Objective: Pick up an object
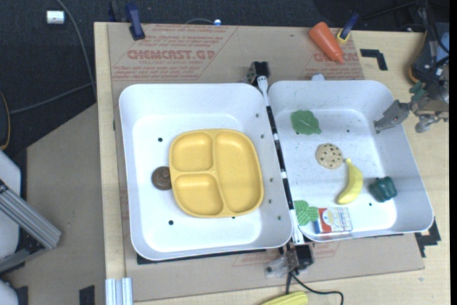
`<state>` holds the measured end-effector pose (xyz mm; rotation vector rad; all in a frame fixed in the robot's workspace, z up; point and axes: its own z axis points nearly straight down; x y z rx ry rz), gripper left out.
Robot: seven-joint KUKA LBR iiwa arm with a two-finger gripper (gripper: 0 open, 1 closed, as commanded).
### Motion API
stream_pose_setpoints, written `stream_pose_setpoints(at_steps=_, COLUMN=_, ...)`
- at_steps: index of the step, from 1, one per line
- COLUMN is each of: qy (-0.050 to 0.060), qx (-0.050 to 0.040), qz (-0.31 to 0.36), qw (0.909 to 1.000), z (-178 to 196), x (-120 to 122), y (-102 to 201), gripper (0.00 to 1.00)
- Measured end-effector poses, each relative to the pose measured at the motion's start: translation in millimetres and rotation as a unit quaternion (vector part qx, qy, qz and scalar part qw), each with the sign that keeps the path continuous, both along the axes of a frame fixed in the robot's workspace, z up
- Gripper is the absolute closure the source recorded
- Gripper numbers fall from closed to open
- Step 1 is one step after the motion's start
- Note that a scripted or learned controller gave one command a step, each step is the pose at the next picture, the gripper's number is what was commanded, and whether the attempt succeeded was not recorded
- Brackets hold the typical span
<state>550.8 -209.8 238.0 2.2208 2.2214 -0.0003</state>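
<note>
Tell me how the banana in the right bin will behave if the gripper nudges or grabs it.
The banana is curved and lies flat, so a nudge would probably pivot it rather than roll it. Its smooth, shiny skin suggests rigid toy plastic: likely light, possibly slippery between fingers.

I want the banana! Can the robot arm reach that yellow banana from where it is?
Probably yes: the curved yellow banana lies uncovered in the right white bin, with the gripper at that bin's edge.

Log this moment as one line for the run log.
gripper: at right bin right rim, holding nothing | right bin: banana, cookie | left bin: yellow tray
</note>
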Motion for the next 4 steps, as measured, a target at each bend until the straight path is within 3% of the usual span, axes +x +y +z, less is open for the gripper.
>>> stream_pose_setpoints(at_steps=1, qy=0.002, qx=0.001, qz=0.0, qw=1.0, z=-144, x=-34, y=32, gripper=0.0)
stream_pose_setpoints(at_steps=2, qy=0.001, qx=0.001, qz=-0.001, qw=1.0, z=-154, x=-72, y=60, gripper=0.0)
stream_pose_setpoints(at_steps=3, qy=0.0, qx=0.0006, qz=-0.001, qw=1.0, z=-144, x=-72, y=60, gripper=1.0)
stream_pose_setpoints(at_steps=4, qy=-0.001, qx=0.0011, qz=0.001, qw=1.0, z=-53, x=-36, y=157, gripper=1.0)
